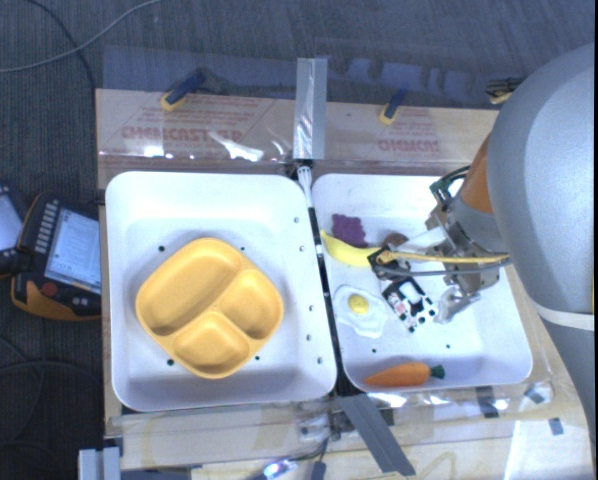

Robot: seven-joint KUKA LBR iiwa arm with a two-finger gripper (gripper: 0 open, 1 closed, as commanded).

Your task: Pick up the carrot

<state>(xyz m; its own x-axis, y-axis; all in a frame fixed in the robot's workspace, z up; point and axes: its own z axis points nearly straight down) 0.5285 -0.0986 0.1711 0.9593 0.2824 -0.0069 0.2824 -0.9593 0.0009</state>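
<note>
- The gripper point(449, 303) hangs over the right bin point(479, 346), in its right half. From this slant it cannot be told whether it is released or clenched.
- The carrot point(404, 374) lies apart from the gripper, nearer the camera and a little to its left. It rests flat along the bin's near wall with its green end pointing right.
- A toy fried egg point(359, 306) sits to the gripper's left.
- A banana point(344, 250) and a purple piece point(351, 230) lie farther back, by the wall between the bins.
- The left bin point(139, 218) holds a yellow divided plate point(211, 305).
</note>
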